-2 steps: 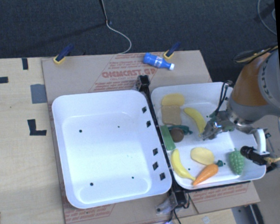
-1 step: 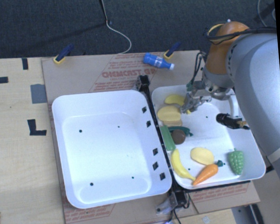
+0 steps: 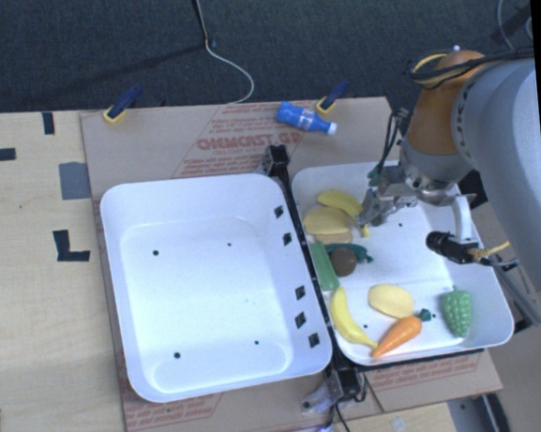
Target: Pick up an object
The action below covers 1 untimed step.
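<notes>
1. We see the pincer (image 3: 372,213) low over the far part of the right bin (image 3: 493,337), its tip just beside the pale yellow pieces near that bin's left wall. Whether it is apart or together we cannot tell from this slant, and nothing shows clamped in it.
2. Nearest it lie a yellow lemon-like piece (image 3: 338,201) and a paler one (image 3: 327,221), touching each other. A brown round piece (image 3: 343,261) and a green stick (image 3: 324,265) sit just toward the near side of those.
3. Toward the bin's near edge we find a banana (image 3: 347,321), a pale potato-like piece (image 3: 390,300), a carrot (image 3: 397,335) and a knobbly green fruit (image 3: 458,312) (any of these would satisfy the task).
4. Our worry: the two yellow pieces are crowded against the wall, so a descent there could strike the rim or pinch both and lose them. Their rounded shapes look apt to squirt out of a closing grip.
5. The left bin (image 3: 125,270) stands alongside, sharing a black hinge-like divider (image 3: 297,255).
6. Both rest on a cardboard sheet (image 3: 235,138) on the wooden tabletop (image 3: 34,306); a blue bottle (image 3: 304,118) lies at the sheet's far edge, with dark carpet beyond.
</notes>
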Motion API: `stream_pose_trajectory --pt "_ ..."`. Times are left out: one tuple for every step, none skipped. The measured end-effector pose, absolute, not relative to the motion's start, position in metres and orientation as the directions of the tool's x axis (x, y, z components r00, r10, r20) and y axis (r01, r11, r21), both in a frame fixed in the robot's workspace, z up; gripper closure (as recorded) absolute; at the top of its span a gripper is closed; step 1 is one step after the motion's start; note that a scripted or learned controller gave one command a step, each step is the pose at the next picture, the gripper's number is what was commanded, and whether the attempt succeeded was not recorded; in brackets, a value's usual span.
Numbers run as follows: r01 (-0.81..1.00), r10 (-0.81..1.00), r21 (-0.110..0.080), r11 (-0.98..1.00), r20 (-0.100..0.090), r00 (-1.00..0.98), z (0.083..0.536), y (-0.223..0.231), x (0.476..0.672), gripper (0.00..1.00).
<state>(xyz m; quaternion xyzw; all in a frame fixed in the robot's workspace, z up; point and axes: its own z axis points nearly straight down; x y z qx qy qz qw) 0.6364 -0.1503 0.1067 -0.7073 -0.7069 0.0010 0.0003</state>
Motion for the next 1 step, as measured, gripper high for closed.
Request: stream_pose_trajectory --pt "1.0 1.0 0.009 0.011 0.002 -0.011 0.1904 -0.065 0.6717 1.0"
